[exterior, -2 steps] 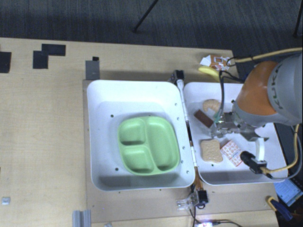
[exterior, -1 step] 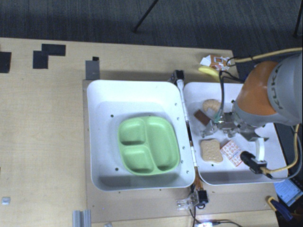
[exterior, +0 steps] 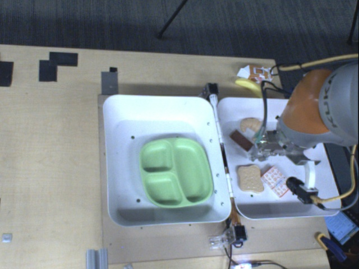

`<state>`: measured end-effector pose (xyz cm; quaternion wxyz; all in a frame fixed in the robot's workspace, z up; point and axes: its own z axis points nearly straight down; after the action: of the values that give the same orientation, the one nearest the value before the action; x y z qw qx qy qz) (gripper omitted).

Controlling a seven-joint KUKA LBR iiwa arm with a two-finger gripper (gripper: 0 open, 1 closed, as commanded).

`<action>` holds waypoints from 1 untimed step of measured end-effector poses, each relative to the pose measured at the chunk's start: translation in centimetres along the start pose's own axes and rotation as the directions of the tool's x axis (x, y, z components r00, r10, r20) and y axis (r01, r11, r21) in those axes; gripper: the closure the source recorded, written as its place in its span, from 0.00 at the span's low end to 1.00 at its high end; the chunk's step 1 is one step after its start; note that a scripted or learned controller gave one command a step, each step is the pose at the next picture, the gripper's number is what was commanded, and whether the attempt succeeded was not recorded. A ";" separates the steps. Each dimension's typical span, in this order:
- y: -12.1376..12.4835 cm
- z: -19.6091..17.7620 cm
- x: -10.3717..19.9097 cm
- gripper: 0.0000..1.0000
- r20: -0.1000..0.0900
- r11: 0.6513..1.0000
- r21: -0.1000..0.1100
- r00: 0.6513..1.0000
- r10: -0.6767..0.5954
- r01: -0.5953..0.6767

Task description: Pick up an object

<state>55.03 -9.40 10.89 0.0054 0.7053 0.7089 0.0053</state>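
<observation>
The arm (exterior: 331, 108) is sitting nearest the lens, its grey bulk and orange band looming over the right bin (exterior: 235, 114) and reaching in from the right. Its gripper (exterior: 262, 149) is hanging low over the bin's middle, wrist pointing down and leftward, just above the toast and beside the brown bar; how the gripper is set cannot be told from here, and nothing is showing as held.

The left bin (exterior: 118, 150) is carrying a green tray (exterior: 175, 171) with three compartments, lying flat near the middle, well apart from the gripper.

In the right bin several small things are lying close together. The toast (exterior: 249, 179), a tan square slice, is resting flat just below the gripper; it is looking like a light, stiff toy piece, and I judge it is best taken across two opposite edges, since its flat face is giving little to pinch. The checked packet (exterior: 274, 180) is touching its right side, thin and probably slippery. The bar (exterior: 242, 140), dark brown and narrow, is lying tilted to the gripper's left and looks easy to span across its short side. A pale roll (exterior: 250, 125) is sitting just above it, rounded and probably light
</observation>
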 end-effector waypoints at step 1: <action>0.0 0.0 0.0 0.00 0.000 1.000 0.000 1.000 0.000 0.000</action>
<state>55.02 -9.40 10.88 0.0052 0.7052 0.7090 0.0052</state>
